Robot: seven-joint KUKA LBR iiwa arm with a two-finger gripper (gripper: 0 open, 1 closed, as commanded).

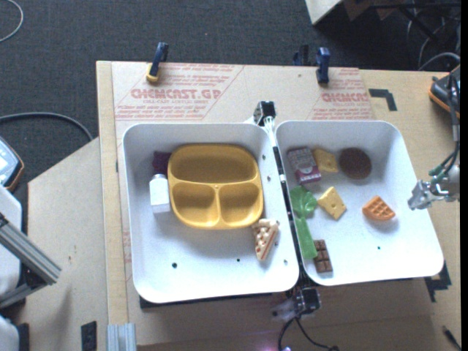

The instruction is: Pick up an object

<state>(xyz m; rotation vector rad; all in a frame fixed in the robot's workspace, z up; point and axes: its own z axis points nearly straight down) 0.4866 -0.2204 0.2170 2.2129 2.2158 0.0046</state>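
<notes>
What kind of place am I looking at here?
Probably a robot test lab: two white bins clamped to a board, toy food like a waffle and a yellow tray, cables on dark carpet.

A robotics lab: clamps (157, 62) pin a board (219, 86) to the desk, cables (44, 123) trail over dark carpet (73, 20).
</notes>
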